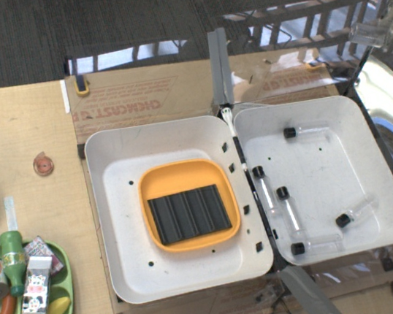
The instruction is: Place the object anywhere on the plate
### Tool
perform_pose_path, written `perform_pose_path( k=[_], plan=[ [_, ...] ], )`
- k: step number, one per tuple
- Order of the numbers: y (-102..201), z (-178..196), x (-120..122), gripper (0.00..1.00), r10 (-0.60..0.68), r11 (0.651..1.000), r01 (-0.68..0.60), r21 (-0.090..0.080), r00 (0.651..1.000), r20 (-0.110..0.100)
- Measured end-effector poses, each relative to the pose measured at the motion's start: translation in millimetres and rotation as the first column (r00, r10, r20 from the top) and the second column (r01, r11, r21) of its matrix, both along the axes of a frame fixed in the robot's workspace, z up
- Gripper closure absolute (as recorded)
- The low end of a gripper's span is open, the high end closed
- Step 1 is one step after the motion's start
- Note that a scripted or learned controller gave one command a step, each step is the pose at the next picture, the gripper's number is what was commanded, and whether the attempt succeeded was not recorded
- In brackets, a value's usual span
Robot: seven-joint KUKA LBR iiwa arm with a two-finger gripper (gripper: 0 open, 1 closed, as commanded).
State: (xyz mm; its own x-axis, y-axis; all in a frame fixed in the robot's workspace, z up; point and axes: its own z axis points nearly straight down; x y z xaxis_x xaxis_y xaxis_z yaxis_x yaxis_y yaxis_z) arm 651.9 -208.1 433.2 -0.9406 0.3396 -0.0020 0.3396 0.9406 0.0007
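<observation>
The dark ribbed slab (pixel 191 214) lies flat on the orange plate (pixel 184 169), about in its middle. Orange rim is bare on every side, and no edge of the slab hangs over. The plate sits inside the left bin (pixel 122 223), a little toward the bin's far wall and apart from it all round.

If the slab is the object meant, I judge the placing as good as done. What is left is to keep clear of it. To do that well I would lift straight up before swinging back to my side. A sideways drag at plate height could catch the raised rim and slide the whole plate. The slab looks low and wide, so I expect it to stay put unless something pushes it.

In the right bin (pixel 317 170) lie several clear tubes with black caps (pixel 287 208), scattered and well apart from the plate. If one of those is the object instead, nothing has been carried over yet.

As for my hand, I cannot tell whether it is open or closed, or whether it carries or touches anything.
</observation>
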Motion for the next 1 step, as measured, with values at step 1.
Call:
perform_pose_path(
  k=[1],
  plan=[
    [-14.1, 8.0, -4.7, 1.00, 0.405, 0.914, -0.405, -0.001, 0.914, 0.002]
  ],
)
